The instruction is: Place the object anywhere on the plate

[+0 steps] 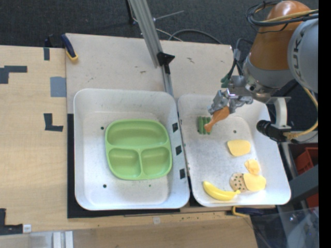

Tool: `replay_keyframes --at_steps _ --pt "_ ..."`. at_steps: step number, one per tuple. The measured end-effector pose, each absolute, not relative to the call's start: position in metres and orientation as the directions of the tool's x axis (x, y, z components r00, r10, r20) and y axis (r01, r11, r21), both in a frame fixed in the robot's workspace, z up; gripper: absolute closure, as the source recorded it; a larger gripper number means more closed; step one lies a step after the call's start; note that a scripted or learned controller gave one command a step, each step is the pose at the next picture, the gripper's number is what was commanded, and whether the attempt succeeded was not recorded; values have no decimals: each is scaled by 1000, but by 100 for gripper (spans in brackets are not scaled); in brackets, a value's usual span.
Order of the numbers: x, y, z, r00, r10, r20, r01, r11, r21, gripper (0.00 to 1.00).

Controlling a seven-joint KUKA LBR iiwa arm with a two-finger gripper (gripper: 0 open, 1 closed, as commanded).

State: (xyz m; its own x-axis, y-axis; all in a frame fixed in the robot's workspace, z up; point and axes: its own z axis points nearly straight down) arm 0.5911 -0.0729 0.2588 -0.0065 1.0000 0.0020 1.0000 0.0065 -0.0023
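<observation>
A green plate (138, 149) with three compartments lies in the middle of the left bin (83, 138). A toy carrot (216, 119), orange with a green leafy end, hangs tilted over the upper left part of the right bin (269, 154). My gripper (225, 105) is shut on the carrot's orange tip, and the leafy end points down-left toward the divider between the bins. The carrot is to the right of the plate, apart from it.
Other toy foods lie in the right bin: a yellow chip-like piece (239, 148), a banana (219, 191), a cookie (237, 181) and yellow pieces (254, 179). A slanted metal pole (150, 32) ends at the bins' top divider.
</observation>
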Motion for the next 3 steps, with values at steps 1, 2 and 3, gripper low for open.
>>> replay_keyframes --at_steps 1,2,3 --pt "581 -19 239 -6 1000 2 1000 6 -4 100" --pt "576 42 228 -8 1000 1 1000 8 -4 100" --pt "561 104 233 -9 1000 2 1000 9 -3 100"
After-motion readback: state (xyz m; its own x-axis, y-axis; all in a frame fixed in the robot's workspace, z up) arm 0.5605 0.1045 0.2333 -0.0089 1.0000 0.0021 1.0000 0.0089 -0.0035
